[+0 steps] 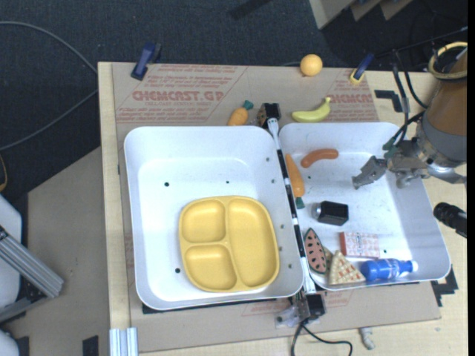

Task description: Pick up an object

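Fingers (369,173) spread apart with nothing between them: the gripper (375,170) hangs over the right bin (434,232), well in from its right wall, bare white floor around it. Nearest, just to its left, lies the sausage (319,156), reddish-orange and smooth, long axis running almost left-right. Lower down sits the black block (332,213), with a blue bottle (385,270) by the near rim.

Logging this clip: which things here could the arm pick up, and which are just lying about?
For the job, in the right bin:
gripper
sausage
carrot
black block
watermelon slice
blue bottle

Lying about:
yellow tray
banana
orange ball
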Robot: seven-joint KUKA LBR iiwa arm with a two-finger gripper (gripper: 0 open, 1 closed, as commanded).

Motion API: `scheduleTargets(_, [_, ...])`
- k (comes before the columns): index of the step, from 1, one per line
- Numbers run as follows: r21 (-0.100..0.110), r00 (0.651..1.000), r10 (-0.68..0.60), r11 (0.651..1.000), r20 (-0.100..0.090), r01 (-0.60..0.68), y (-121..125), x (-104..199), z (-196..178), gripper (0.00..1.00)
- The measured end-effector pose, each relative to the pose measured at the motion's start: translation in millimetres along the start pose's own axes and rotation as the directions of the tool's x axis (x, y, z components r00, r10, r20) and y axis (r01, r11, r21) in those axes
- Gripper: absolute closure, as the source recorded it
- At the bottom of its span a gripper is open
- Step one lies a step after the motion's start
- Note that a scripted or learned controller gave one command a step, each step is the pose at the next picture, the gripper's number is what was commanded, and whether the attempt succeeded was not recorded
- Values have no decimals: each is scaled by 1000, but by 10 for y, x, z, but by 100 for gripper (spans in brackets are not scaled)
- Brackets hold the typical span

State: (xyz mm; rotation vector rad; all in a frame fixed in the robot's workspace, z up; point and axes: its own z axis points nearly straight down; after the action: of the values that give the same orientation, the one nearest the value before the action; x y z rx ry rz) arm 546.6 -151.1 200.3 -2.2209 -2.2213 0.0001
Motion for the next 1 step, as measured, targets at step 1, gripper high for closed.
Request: scheduleTargets(1, [-3,1000,0,1000,1,0,41,296,1044,0])
